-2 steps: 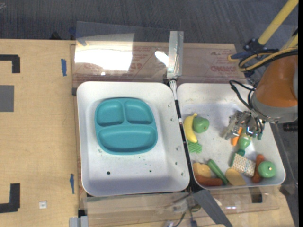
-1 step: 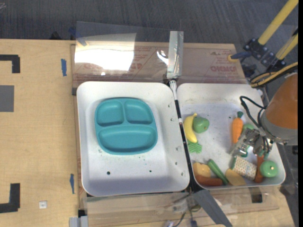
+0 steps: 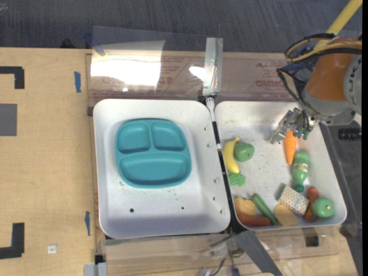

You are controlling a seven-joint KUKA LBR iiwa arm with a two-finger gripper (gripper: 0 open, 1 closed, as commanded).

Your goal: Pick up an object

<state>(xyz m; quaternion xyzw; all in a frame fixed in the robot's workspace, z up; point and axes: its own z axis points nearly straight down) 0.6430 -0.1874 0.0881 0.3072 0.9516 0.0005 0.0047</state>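
- Bench, two white bins point(image 3: 221, 114); toys crowd the right one.
- Gripper point(image 3: 294, 126) above carrot point(image 3: 291, 147); grasp state cannot tell.
- Risk: crowded neighbours, carrot could slip away.

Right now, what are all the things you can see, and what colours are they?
Bins: two, white, side by side on the bench.
Divided plate: one, teal, left bin.
Banana: one, yellow, right bin, left side.
Apples: two, green, one beside the banana, one in the near right corner.
Carrot: one, orange, right bin, by the gripper.
Other toy foods: several, mixed colours, right bin's near edge.
Gripper: one, metal, above the right bin's far right part.
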